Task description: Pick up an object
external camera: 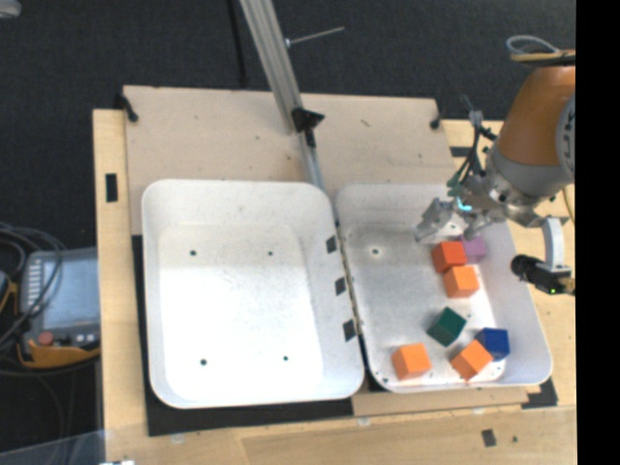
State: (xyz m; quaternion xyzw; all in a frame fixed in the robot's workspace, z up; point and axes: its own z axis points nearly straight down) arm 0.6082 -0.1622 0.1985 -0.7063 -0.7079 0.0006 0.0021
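My gripper [453, 227] hangs over the far part of the right bin [387, 279], open, with nothing between its fingers. Just below it lie a red-orange block [449, 256] and a small pink block [476, 250], side by side. An orange block [462, 281] sits right in front of those. Nearer the front of the bin are a dark green block [447, 325], a blue block [494, 341] and two more orange blocks [473, 358] [411, 360].
The left bin [242, 289] stands beside the right one, their rims meeting in the middle. A slanted metal rail [276, 56] rises from behind the bins. The arm's orange band [538, 114] is at the right edge.
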